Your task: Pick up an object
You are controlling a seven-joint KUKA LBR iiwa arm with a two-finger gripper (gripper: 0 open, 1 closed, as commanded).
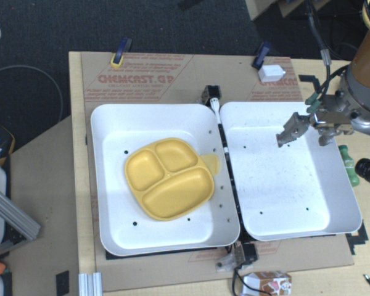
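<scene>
A yellow divided plate [168, 178] with three compartments lies in the left white bin [111, 128]. A small yellow piece [210, 163] pokes out from under its right edge. My gripper [307, 132] hangs over the upper right part of the right white bin [283, 227], far to the right of the plate. Its two fingers stand apart, one at the left [290, 131] and one at the right [325, 135], with nothing between them.
A green object [348, 163] lies just outside the right bin's right rim. Blue clamps [120, 51] and a white block [271, 73] sit along the cardboard base's far edge. Cables and a small box [268, 283] lie at the front edge.
</scene>
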